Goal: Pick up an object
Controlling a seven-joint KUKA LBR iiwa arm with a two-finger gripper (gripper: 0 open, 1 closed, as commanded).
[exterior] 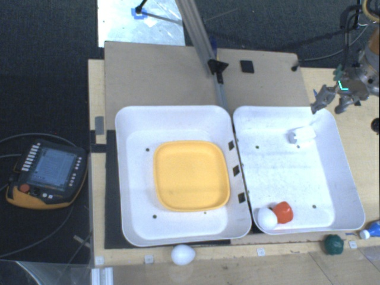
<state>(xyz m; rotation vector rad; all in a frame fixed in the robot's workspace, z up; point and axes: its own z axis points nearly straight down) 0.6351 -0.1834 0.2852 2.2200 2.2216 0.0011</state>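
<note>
A yellow square plate lies in the left bin. In the right bin a small white block rests near the far right corner. An orange object and a white ball sit together at the near left corner of that bin. My gripper hangs at the right edge of the view, above the right bin's far right corner. Its two fingers are spread apart with nothing between them.
A white egg-shaped object lies on the bench in front of the left bin. A dark green ball and a blue-capped item lie off the right bin's near right corner. A teach pendant sits at left.
</note>
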